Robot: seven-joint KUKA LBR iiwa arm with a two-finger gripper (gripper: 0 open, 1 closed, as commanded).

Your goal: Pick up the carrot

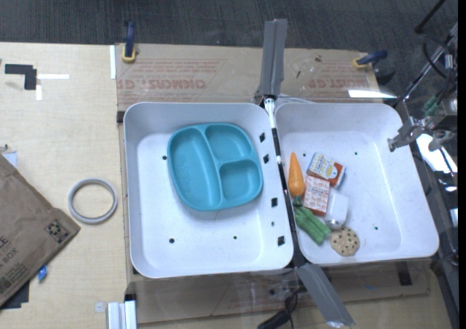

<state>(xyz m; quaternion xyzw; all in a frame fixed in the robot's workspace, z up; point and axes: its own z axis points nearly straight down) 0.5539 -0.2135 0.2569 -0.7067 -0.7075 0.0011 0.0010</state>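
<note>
The carrot (295,174) is small and orange. It lies in the right bin (386,196), close against that bin's left wall, its tip pointing to the far side. A green pod-shaped toy (312,224) lies just in front of it, and a red-and-white packet (316,194) touches its right side.
Also in the right bin are a small carton (325,167), a white block (337,208) and a cookie (344,242). The left bin (145,233) holds a teal divided plate (215,166). On the bench to the left lie a tape ring (92,199) and a brown box (25,236). Cables and metal fittings (419,131) crowd the right edge.
</note>
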